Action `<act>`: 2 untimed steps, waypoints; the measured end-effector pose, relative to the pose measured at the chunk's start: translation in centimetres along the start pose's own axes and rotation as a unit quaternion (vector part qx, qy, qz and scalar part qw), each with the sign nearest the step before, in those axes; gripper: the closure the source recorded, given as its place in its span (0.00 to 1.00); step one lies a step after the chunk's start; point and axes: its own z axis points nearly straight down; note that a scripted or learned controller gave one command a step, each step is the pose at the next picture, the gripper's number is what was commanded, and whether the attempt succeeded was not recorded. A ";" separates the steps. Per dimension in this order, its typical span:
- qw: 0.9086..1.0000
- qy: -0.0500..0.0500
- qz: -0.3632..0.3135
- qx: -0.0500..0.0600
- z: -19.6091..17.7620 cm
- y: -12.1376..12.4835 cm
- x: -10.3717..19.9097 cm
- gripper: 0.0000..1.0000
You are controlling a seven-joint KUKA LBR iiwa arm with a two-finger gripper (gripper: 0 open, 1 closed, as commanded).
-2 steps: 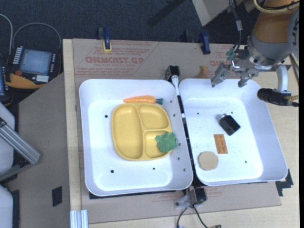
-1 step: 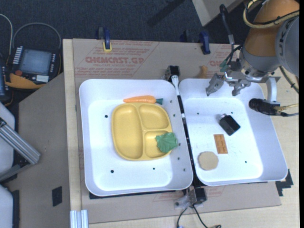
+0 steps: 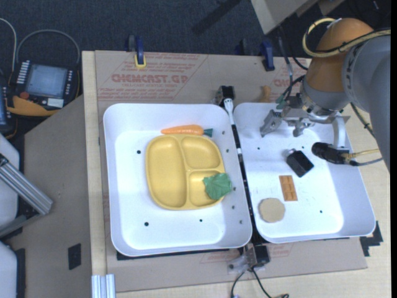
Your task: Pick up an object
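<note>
Gripper [image 3: 284,123]: fingers spread wide, holding nothing, over the right bin's [image 3: 353,219] far end.
Black block [image 3: 300,163]: nearer than the gripper, mid-bin.
Brown wafer [image 3: 287,188], round cookie [image 3: 272,210]: beyond the block, toward the bin's near rim.

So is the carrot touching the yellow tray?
Touching: the camera view shows the carrot lying along the yellow tray's far rim with no white showing between them.
</note>
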 end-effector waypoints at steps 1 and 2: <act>1.000 0.000 0.000 -0.001 3.1 0.0 0.1 0.00; 1.000 -0.001 0.000 -0.003 1.8 0.1 0.0 1.00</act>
